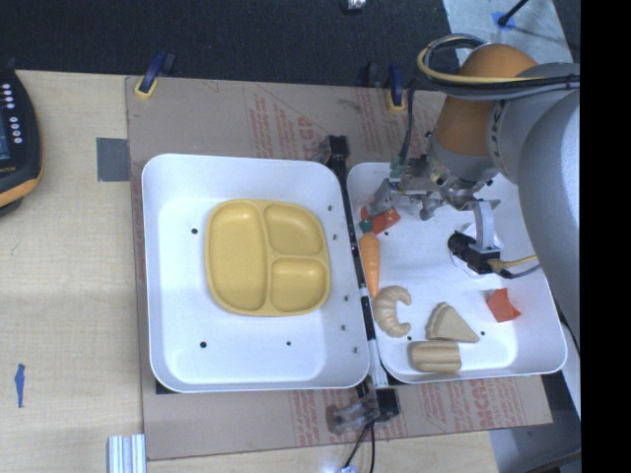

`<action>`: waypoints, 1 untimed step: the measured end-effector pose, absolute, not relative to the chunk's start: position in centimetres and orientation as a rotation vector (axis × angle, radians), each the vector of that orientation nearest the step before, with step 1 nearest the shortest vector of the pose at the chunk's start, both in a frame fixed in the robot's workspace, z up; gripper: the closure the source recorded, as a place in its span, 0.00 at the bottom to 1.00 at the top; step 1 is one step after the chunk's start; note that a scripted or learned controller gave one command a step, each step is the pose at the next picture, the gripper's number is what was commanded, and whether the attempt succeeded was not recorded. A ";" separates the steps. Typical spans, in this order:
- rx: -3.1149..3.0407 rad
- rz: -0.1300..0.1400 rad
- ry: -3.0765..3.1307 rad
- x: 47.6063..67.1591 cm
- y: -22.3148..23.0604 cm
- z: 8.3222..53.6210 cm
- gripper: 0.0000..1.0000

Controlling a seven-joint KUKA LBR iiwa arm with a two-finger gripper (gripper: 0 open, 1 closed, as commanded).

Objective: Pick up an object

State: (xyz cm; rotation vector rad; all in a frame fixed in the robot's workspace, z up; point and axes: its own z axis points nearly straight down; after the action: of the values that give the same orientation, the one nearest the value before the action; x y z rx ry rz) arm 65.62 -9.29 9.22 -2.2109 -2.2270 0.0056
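My gripper (392, 201) hangs low over the back left corner of the right bin (537, 363), under the orange wrist band. A small red piece (383, 221) lies just below it, touching or nearly touching it; I cannot tell which. An orange carrot (369, 260) lies along the bin's left wall, just in front of the red piece. Nearer the front are a croissant (394, 309), a tan wedge (451, 323) and a bread roll (434, 357). A red block (503, 305) sits at the right.
The left bin (168, 353) holds a yellow divided plate (266, 256). A black cable end (475, 254) from the arm hangs over the right bin's middle. The grey arm covers the right bin's back right part. A controller (15, 146) lies at the far left.
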 end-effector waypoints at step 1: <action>-2.217 0.005 -2.223 65.6 -9.7 9.2 0.00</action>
State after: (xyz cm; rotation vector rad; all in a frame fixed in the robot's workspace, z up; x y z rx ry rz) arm 65.63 -9.73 9.22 -2.2168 -2.2231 0.0045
